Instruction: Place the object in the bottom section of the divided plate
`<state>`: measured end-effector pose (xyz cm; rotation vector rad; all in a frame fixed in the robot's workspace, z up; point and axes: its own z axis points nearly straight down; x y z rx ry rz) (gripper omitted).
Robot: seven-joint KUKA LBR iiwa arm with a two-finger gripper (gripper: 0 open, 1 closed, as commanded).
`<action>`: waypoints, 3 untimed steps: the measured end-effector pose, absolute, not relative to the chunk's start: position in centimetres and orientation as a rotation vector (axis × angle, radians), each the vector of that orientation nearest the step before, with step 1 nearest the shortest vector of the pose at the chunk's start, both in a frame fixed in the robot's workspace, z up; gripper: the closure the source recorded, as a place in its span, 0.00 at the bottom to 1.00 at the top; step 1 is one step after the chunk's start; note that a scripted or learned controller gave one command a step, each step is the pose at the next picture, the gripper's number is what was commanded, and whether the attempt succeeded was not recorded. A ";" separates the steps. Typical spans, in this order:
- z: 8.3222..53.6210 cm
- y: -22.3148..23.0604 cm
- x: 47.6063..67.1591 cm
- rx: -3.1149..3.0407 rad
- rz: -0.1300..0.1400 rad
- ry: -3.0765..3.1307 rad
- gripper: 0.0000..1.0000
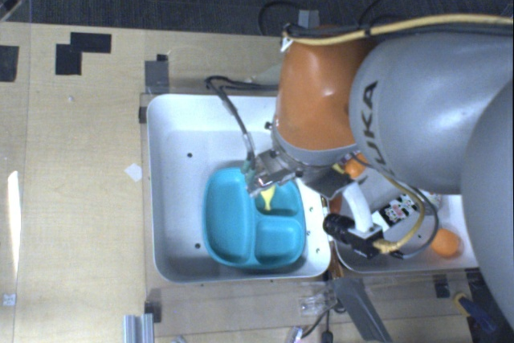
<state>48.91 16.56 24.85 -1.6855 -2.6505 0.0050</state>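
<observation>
A blue divided plate (241, 225) lies in the left white bin (181, 173), towards its front right. It has one long section on the left and two smaller ones on the right. My gripper (266, 187) hangs over the plate's upper right section, with the orange-banded wrist (317, 100) above it. A small yellow object (267, 201) pokes out from between the fingertips, and its top is hidden by them. It sits just over the upper right section, above the ridge to the lower right one.
The grey arm covers most of the right bin (353, 261). An orange object (446, 242) lies at that bin's right, and another orange piece (352, 169) shows beside the wrist. Cables run along the arm and across the left bin's back.
</observation>
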 end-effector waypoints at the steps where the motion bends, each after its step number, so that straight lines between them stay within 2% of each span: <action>1: 21.8 17.2 48.7 -1.711 0.004 -2.633 1.00; 2: 22.6 17.2 48.9 -1.708 0.006 -2.635 1.00; 3: 29.6 18.0 52.5 -1.692 0.000 -2.649 1.00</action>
